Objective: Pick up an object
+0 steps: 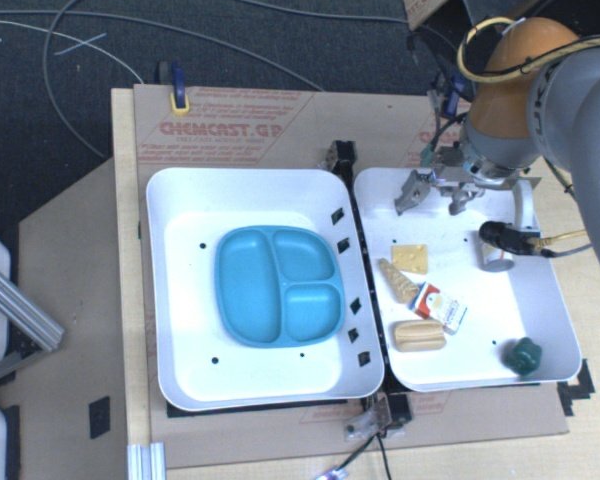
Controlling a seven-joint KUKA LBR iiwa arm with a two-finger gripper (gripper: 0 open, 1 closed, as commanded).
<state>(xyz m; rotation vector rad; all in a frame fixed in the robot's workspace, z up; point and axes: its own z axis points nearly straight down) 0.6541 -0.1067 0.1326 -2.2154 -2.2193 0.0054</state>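
Grey gripper (432, 197) hangs spread wide, seemingly holding nothing, at the right bin's (545, 313) eleven o'clock. Cheese wedge (411, 259) lies toward six.

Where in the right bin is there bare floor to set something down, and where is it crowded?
Free: the right bin floor between the green ball and the red-white packet. Crowded: the left-centre cluster of cheese wedge, packet and bread roll.

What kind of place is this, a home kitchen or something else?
Probably a robotics lab bench, not a kitchen: a robot arm reaches over two white bins, toy food items lie in the right one, and loose cables lie on the floor.
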